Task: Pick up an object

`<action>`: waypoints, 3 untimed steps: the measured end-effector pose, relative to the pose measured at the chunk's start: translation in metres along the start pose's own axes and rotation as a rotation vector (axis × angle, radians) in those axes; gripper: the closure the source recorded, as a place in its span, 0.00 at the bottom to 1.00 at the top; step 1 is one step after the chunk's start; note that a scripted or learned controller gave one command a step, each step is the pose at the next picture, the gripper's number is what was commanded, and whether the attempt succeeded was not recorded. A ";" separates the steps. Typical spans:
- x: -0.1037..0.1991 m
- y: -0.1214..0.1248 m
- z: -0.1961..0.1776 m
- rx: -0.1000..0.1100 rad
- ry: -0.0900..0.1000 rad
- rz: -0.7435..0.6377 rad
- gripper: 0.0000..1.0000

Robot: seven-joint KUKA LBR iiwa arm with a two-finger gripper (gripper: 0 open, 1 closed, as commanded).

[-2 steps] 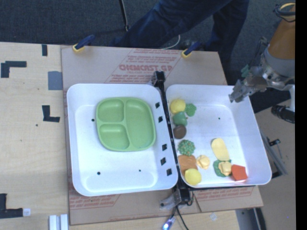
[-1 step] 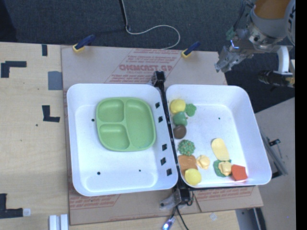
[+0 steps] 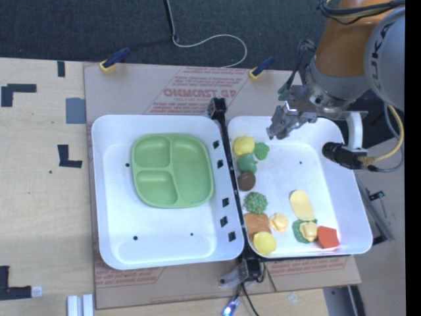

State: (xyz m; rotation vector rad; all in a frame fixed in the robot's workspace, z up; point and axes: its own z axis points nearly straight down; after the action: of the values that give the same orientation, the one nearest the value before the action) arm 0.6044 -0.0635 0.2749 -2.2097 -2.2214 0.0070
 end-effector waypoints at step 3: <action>0.087 -0.036 -0.057 -0.006 -0.003 0.000 1.00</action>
State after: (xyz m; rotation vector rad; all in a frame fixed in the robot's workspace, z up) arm 0.5689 0.0234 0.3327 -2.2143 -2.2252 0.0037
